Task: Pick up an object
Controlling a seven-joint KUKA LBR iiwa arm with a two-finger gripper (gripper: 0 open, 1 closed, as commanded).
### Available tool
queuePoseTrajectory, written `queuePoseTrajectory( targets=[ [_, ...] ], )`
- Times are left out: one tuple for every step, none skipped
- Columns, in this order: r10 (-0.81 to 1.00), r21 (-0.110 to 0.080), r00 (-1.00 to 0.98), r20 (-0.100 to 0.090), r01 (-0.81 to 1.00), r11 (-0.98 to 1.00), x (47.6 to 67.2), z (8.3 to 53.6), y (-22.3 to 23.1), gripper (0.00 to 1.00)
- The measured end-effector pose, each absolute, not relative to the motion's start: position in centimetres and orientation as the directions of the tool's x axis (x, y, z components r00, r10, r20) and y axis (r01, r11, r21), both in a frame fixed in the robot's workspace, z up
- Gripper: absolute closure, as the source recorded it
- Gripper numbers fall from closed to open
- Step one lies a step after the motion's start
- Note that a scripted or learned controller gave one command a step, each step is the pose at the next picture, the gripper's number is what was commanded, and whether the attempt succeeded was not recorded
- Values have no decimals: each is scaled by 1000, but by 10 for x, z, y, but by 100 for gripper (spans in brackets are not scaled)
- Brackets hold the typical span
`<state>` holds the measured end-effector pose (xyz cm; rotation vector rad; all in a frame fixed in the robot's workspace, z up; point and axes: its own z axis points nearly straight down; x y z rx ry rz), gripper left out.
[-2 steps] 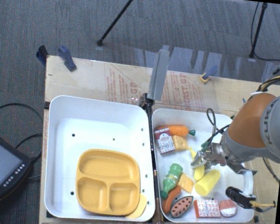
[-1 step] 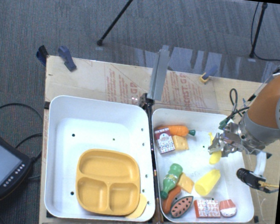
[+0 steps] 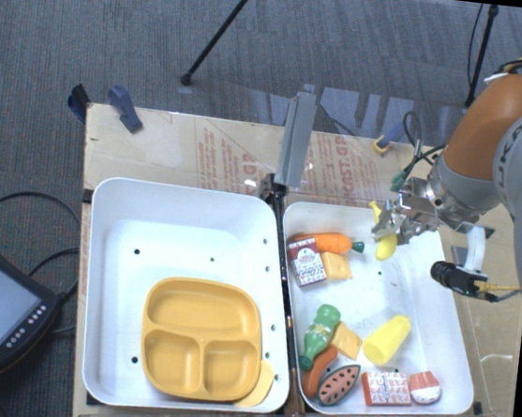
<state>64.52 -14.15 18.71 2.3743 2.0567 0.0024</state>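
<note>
Overhead: hand (image 3: 393, 224) grips one yellow piece (image 3: 385, 247); one tray (image 3: 202, 338), two bins (image 3: 116, 232).

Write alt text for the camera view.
A grey arm's two-finger gripper hangs over the right white bin beside a small yellow toy, above scattered plastic toy food. The left white bin holds a yellow compartment tray.
</note>
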Motion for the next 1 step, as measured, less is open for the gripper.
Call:
queuePoseTrajectory(
  targets=[
    [990,-1,140,0,990,-140,645,196,-141,100]
  ],
)
